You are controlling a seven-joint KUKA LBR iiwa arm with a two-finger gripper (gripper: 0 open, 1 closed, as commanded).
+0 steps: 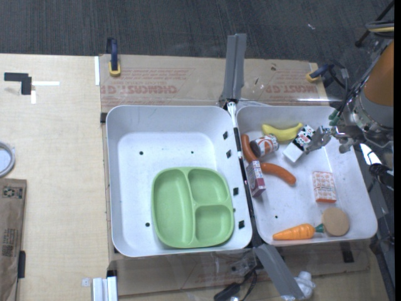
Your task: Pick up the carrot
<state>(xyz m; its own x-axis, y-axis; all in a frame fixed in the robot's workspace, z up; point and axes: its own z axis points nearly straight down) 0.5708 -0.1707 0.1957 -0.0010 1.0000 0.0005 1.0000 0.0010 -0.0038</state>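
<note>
The carrot [294, 232], orange with a green top, lies flat near the front edge of the right bin [360, 196], its tip pointing left. My gripper [318, 138] hangs over the far right part of that bin, beside a small black-and-white box [304, 137]. It is well behind the carrot and apart from it. Nothing shows in its grip.
Around the carrot are a round tan cookie [336, 221] touching its green end, a cracker packet [324, 187], an orange sausage [279, 172], a pink carton [255, 179], a can [266, 145] and a banana [282, 131]. The left bin [125, 168] holds a green divided plate [193, 207].
</note>
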